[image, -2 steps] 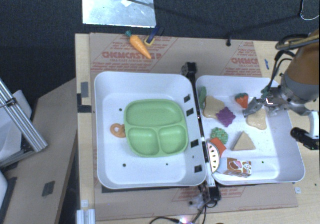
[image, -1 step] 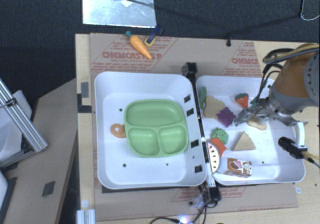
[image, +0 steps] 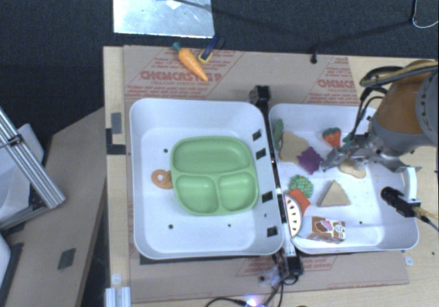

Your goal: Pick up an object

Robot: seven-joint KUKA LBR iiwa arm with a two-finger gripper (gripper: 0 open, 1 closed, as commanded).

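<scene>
The right bin (image: 398, 230) holds several toy foods. Among them are a purple grape bunch (image: 309, 159), a strawberry (image: 332, 137), a tan flat slice (image: 293, 144), a green broccoli piece (image: 300, 184) and a tan triangular wedge (image: 335, 194). A watermelon slice (image: 295, 208) and a small printed box (image: 328, 228) lie near the front. My gripper (image: 341, 157) is low over the bin's middle right, just right of the grapes. It sits beside a pale biscuit-like piece (image: 354, 170).
The left bin (image: 147, 162) bears a green compartment plate (image: 212, 174) and a small orange ring (image: 162, 179). A toy carrot (image: 192, 64) lies on the bench behind the bins. The grey arm (image: 405, 117) comes in over the right bin's far right corner.
</scene>
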